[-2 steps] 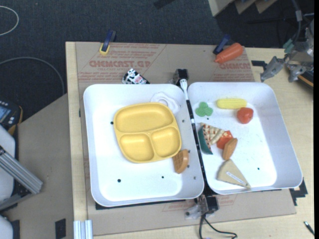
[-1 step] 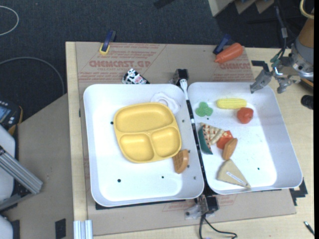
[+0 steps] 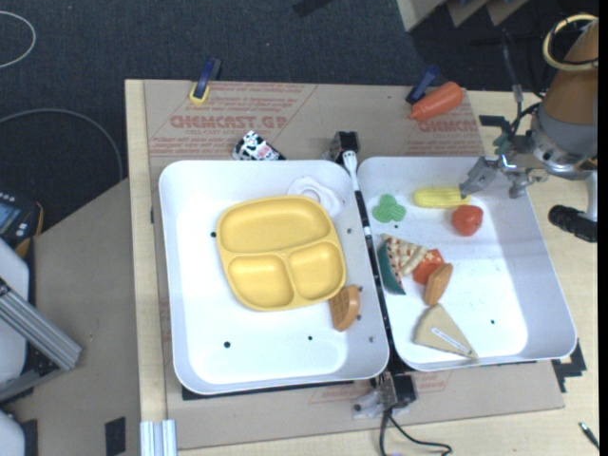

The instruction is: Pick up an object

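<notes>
The gripper (image 3: pixel 494 174) is hovering over the upper right part of the right bin (image 3: pixel 532 283), with its two fingers spreading apart: one is reaching out toward nine o'clock, its tip just beside the end of the yellow piece (image 3: pixel 439 197), and the other is pointing down at about five o'clock. Nothing is sitting between them, so the step in hand looks like the approach, with no grasp made yet.

The nearest candidates are lying just at seven o'clock of the gripper: the yellow piece, long and flat on the bin floor, and the red tomato (image 3: pixel 466 219) touching or nearly touching its right end. Farther out at eight o'clock, the green leafy piece (image 3: pixel 388 208) is resting near the dividing wall. Lower still, the pizza slice (image 3: pixel 407 255), a small orange-red cluster (image 3: pixel 434 275) and the cheese wedge (image 3: pixel 443 334) are lying well apart from the gripper.

To my judgement, the next move is calling for a short shift toward seven o'clock and a descent so the fingers are straddling one item alone; the tomato and the yellow piece are crowding each other, so a careless closing could be nudging one aside.

Across the divider at nine o'clock, the left bin (image 3: pixel 190 283) is bearing a yellow divided plate (image 3: pixel 280 252) and a croissant-like piece (image 3: pixel 346 307).
</notes>
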`<action>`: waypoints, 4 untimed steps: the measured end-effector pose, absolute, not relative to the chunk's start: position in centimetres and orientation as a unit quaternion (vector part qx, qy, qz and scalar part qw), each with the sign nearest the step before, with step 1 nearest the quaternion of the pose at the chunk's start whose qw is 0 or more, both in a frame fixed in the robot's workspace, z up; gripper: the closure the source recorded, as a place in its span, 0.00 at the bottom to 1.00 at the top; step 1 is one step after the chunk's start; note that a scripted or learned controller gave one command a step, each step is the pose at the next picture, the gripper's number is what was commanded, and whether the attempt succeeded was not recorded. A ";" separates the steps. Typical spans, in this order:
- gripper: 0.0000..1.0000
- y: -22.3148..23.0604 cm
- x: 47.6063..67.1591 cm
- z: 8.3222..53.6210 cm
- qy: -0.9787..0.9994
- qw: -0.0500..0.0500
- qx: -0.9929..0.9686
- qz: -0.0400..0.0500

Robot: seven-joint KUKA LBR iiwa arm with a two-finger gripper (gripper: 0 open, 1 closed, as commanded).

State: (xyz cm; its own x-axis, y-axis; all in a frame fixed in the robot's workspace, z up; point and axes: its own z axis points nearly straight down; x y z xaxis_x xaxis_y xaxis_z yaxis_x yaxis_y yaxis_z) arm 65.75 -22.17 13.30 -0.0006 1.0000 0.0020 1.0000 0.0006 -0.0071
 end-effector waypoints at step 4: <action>1.00 -21.3 66.9 19.8 -0.708 -0.004 -0.706 -0.002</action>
State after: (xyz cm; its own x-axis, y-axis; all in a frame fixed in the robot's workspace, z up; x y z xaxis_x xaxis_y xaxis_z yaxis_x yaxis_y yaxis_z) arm 66.95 -21.29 19.85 -0.0018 1.0000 -0.0035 1.0000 0.0018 0.0085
